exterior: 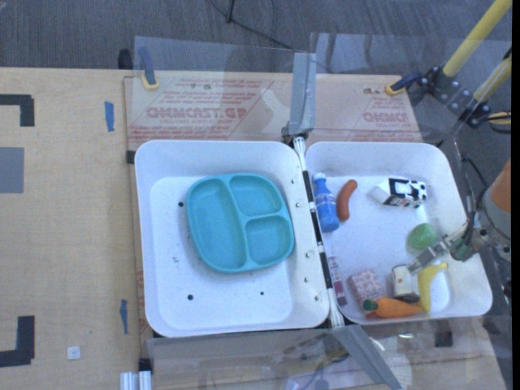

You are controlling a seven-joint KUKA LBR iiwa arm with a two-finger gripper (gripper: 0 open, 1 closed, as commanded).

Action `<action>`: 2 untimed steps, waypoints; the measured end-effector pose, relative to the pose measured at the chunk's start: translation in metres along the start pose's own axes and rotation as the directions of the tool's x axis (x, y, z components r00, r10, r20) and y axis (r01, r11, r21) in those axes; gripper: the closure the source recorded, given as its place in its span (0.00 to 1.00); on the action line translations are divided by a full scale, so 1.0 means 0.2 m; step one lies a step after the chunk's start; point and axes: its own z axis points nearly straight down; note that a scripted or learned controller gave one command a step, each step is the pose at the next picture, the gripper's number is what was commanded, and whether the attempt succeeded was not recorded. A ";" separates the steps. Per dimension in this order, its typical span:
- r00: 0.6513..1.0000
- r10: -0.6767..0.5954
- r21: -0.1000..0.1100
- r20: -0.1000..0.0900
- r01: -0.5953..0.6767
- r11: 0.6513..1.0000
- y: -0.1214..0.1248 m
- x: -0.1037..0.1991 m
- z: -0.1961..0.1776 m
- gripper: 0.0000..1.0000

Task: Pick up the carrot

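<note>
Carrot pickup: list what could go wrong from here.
1. The carrot lies against the right bin's near wall, leaving little room for a finger on that side.
2. A banana and a pink block crowd it, so the gripper might nudge or grab one of them instead.

Light wooden bench (57,242) with blue tape marks (109,116); dark grey carpet floor (97,15) behind, crossed by black cable (236,6).

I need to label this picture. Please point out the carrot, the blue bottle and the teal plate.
carrot (396,306): camera view, middle of the orange body.
blue bottle (326,205): camera view, middle of the body.
teal plate (213,224): camera view, large left compartment.
</note>
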 end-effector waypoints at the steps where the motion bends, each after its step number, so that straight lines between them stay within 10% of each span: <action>1: 0.998 0.057 -0.010 0.010 -0.057 0.998 0.19 0.39 0.28 0.00; 2: 0.998 0.059 -0.019 0.008 -0.059 0.998 0.20 0.39 0.21 1.00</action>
